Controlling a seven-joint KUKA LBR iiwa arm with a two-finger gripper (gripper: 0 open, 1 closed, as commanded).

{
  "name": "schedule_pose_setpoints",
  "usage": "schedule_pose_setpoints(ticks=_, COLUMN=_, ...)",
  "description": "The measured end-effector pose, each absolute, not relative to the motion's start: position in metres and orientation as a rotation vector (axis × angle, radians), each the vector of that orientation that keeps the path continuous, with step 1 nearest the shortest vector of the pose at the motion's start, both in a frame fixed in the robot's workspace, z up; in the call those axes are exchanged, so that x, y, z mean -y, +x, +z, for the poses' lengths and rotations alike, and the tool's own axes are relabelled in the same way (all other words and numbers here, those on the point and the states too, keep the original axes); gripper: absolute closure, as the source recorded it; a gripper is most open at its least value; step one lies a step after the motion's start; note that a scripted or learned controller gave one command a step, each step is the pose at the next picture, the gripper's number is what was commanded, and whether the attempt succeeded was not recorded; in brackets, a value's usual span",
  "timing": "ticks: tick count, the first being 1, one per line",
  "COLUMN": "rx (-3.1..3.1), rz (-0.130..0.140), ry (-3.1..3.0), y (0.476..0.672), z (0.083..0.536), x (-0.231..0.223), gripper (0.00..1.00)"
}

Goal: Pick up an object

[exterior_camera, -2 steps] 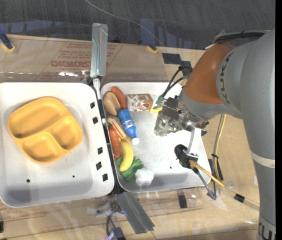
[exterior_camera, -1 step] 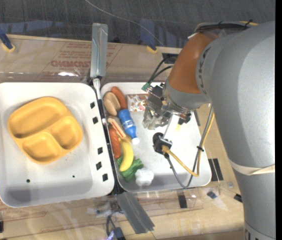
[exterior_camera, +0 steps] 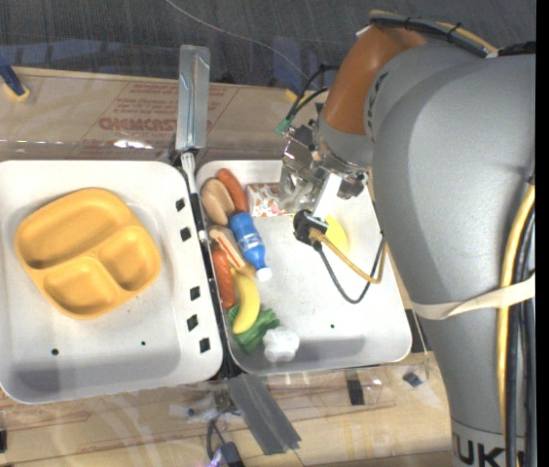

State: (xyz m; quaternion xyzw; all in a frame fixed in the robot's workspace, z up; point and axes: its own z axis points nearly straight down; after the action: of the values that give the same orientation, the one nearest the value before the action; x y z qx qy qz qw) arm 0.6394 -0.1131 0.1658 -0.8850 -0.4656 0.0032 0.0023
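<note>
My gripper [exterior_camera: 297,191] hangs over the back part of the right bin [exterior_camera: 352,309], below the orange wrist band. Just left of it lies a small patterned packet [exterior_camera: 266,200]. Along the bin's left wall sit a tan bun [exterior_camera: 216,200] with a red sausage [exterior_camera: 237,191], a blue bottle with a white cap [exterior_camera: 248,243], a banana [exterior_camera: 246,305], a green piece [exterior_camera: 264,323] and a white lump [exterior_camera: 280,343]. A yellow item [exterior_camera: 337,234] shows partly beneath the wrist. Nothing is seen held.
The left bin [exterior_camera: 21,358] holds a yellow divided tray [exterior_camera: 88,251]. A yellow cable [exterior_camera: 347,270] loops from the wrist over the right bin's floor. The large grey arm [exterior_camera: 450,183] covers the right bin's right side. A metal bar [exterior_camera: 193,95] stands behind the bins.
</note>
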Motion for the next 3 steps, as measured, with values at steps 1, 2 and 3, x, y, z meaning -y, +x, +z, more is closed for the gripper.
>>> schedule_pose_setpoints(ticks=1, rx=1.150, rz=0.006, ry=-2.921, y=0.657, z=0.175, x=0.092, gripper=1.00)
schedule_pose_setpoints(ticks=2, rx=1.045, rz=0.005, ry=-2.960, y=0.627, z=0.219, x=0.105, gripper=1.00)
schedule_pose_setpoints(ticks=3, rx=0.475, rz=0.018, ry=-3.100, y=0.559, z=0.188, x=0.071, gripper=1.00)
